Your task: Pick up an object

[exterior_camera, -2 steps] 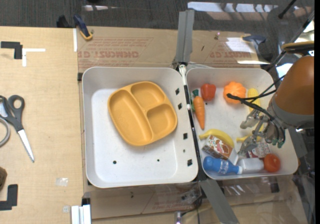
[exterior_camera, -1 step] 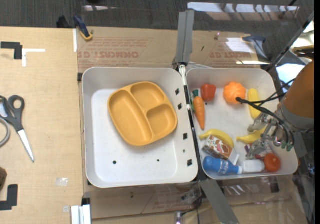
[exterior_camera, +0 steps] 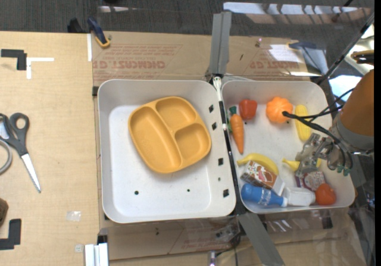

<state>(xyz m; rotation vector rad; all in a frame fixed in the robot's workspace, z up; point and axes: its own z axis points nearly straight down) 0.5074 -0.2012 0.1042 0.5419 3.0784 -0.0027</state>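
1. Two shallow white bins sit side by side on my bench, the left bin (exterior_camera: 107,157) and the right bin (exterior_camera: 262,89), with brown cardboard under and behind them and dark carpet beyond the bench's far edge.
2. Pale wood runs off to the far side from my gripper, past the left bin, and a pair of grey-handled scissors (exterior_camera: 22,146) lies there.
3. My gripper (exterior_camera: 315,155) hangs low over the right bin, near its outer wall; whether it is spread or pressed together I cannot tell from this view.
4. Just below my gripper, toward the bin's near corner, lie a dark reddish round piece (exterior_camera: 314,180) and a red strawberry-like piece (exterior_camera: 325,194). I cannot tell if I am touching either.
5. Just beside my gripper on the left lies a yellow banana (exterior_camera: 260,162), with a small printed packet (exterior_camera: 260,174) and a blue and white bottle (exterior_camera: 268,197) below it.
6. Above my gripper are an orange fruit (exterior_camera: 278,109) and a yellow piece (exterior_camera: 303,123); further left are a carrot (exterior_camera: 237,133) and a red pepper (exterior_camera: 247,109).
7. Well apart from my gripper, in the left bin, rests a yellow divided plate (exterior_camera: 169,134).
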